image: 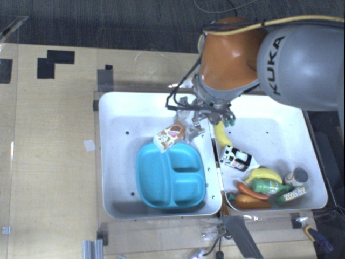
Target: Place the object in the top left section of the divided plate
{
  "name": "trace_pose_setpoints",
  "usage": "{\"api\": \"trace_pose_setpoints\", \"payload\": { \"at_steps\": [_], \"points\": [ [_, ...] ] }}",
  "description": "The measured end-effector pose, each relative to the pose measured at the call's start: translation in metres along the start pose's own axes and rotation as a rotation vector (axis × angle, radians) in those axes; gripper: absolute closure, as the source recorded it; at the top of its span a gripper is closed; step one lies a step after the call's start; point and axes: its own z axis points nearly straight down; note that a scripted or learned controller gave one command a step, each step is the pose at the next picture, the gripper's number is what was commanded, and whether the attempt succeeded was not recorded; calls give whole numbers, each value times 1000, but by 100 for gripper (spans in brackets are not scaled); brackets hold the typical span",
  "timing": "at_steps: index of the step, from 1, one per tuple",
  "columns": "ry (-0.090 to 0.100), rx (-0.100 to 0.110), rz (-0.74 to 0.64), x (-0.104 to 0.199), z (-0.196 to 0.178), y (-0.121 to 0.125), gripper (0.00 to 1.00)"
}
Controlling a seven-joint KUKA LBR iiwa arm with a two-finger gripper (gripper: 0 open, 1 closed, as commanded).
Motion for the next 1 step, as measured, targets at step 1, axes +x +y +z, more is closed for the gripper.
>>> {"api": "trace_pose_setpoints", "payload": {
  "at_steps": [1],
  "points": [
    [-6,1,-241,-53,-54,-7,100]
  ]
}}
